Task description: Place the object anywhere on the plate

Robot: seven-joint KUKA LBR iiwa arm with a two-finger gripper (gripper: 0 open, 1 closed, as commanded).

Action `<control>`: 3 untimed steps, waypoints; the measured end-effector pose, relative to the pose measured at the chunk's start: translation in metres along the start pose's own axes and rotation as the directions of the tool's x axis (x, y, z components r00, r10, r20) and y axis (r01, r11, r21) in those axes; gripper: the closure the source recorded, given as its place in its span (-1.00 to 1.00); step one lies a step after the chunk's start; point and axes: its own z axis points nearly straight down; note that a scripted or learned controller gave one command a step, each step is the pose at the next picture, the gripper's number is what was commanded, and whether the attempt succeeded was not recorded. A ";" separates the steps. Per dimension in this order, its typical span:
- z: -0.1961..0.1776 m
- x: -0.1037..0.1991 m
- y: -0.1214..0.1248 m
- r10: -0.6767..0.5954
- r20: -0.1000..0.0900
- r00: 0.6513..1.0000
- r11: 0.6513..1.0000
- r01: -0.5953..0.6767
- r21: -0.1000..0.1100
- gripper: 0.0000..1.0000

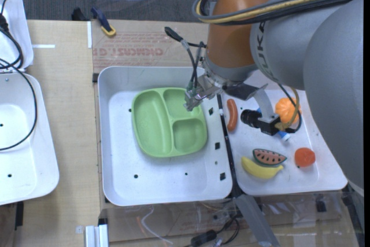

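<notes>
Presently: gripper (193,98) over the green plate (156,124)'s upper right rim, jaw state indiscernible. Sausage (232,114) lies just right of it, long axis running up-down the frame.

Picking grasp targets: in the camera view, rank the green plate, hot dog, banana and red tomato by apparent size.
1. Green divided plastic plate
2. Yellow toy banana
3. Orange-red toy hot dog, close to the banana, so unsure
4. Small round red tomato

Bench (63,66) w/ two white bins (167,188)
</notes>
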 end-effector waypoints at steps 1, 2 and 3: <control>0.000 0.000 0.000 0.001 0.000 1.000 1.000 -0.001 -0.001 -1.00; -0.009 -0.002 0.000 0.002 0.001 1.000 1.000 -0.002 0.001 1.00; -0.009 -0.002 0.000 0.003 0.001 1.000 1.000 -0.003 0.001 -1.00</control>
